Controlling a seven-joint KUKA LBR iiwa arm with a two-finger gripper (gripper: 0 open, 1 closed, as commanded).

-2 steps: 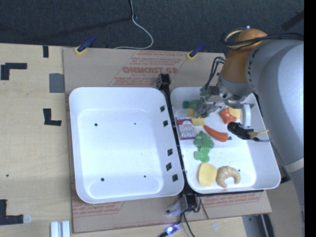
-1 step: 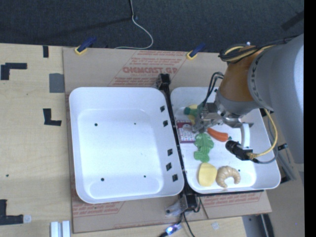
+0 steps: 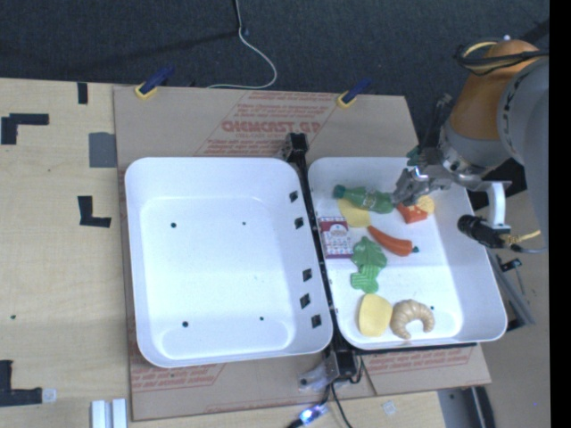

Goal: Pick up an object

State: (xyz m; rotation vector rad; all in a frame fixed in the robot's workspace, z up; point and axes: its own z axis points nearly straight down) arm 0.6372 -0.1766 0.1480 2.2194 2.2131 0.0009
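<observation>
Hanging low over the far right part of the right bin (image 3: pixel 473 266), the gripper (image 3: pixel 410 188) is sitting in a tight cluster of toys, and whether its jaws are open or closed cannot be told from here. Just below it an orange-and-yellow piece (image 3: pixel 417 209) is lying, touching or almost touching the tip; nothing is visibly caught between the jaws. A green bottle (image 3: pixel 364 198) and a yellow piece (image 3: pixel 353 214) are crowding in from the left, with a red chili (image 3: pixel 391 241) just nearer. The crowding is looking like the main risk: the jaws may be closing on two things at once, or nudging the small piece sideways so it is slipping free on the lift. Other candidates are resting nearer the bin's near edge: a green toy (image 3: pixel 367 266), a lemon (image 3: pixel 375 315), a croissant (image 3: pixel 413 317) and a small carton (image 3: pixel 335 236) by the left wall. The left bin (image 3: pixel 214 257) is lying alongside.
</observation>
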